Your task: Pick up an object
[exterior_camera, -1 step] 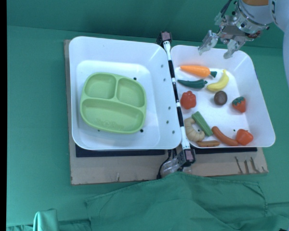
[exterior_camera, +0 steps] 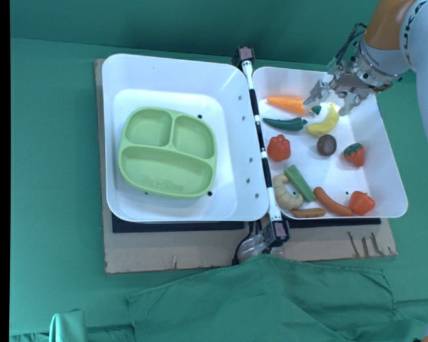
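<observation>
The yellow banana (exterior_camera: 324,122) lies in the right bin (exterior_camera: 385,155), just below the tool (exterior_camera: 335,100), beside the orange carrot (exterior_camera: 287,104) and green pepper (exterior_camera: 285,124). The tool's fingers are spread wide above the banana's upper end, holding nothing. The arm (exterior_camera: 399,20) slants down from the upper right.

The arm enters from the upper right corner, its orange band uppermost and the grey wrist section below it slanting down and to the left. At its end the gripper (exterior_camera: 333,100) points downward and leftward, toward the far part of the right-hand side. Its two fingers are spread apart, one tip to the left and one to the right, with nothing between them. Dark cables loop beside the wrist.
</observation>
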Robot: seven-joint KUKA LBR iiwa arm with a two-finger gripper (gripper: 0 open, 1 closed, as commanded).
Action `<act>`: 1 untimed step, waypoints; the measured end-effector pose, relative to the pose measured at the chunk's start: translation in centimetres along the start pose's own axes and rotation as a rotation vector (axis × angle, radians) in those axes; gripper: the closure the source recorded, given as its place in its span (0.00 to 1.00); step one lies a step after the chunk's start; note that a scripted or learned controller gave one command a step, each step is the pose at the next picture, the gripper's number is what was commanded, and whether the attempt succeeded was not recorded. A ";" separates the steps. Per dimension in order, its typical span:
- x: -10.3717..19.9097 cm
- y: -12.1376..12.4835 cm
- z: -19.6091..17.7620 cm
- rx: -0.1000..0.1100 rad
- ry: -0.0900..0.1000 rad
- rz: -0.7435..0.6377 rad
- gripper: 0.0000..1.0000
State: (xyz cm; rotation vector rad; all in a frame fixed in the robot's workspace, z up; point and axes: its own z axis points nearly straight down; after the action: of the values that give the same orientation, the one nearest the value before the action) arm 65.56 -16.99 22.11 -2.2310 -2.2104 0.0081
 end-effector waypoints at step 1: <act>-1.8 3.0 -1.6 -0.014 -0.002 -0.006 0.00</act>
State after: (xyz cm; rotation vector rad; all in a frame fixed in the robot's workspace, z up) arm 68.58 -18.82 23.72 -2.2320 -2.2257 -0.0048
